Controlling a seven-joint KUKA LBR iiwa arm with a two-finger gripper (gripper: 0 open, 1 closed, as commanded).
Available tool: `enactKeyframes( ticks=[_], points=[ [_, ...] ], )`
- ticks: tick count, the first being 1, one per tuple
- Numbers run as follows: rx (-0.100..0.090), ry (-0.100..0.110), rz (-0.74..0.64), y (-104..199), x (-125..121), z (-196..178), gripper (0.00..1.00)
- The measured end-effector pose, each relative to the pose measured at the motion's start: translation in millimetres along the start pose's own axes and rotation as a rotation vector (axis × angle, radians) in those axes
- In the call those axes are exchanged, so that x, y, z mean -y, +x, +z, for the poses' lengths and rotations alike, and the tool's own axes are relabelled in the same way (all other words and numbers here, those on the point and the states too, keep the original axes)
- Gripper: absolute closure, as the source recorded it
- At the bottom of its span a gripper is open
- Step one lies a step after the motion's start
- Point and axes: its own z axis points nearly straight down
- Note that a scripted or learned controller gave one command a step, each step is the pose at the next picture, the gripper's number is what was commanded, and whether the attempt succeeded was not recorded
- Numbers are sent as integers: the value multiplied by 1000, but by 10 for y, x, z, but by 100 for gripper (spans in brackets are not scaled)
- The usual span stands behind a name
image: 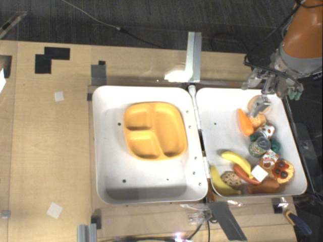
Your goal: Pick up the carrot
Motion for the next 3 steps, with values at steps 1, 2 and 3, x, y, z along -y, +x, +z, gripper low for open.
enactKeyframes(
  ticks=[1, 2, 3],
  points=[
    [-8, 0, 31, -141, 21, 1263, 0],
    [3, 1, -14, 292, -50, 1330, 0],
    [15, 2, -21, 249, -67, 1182, 100]
  ],
)
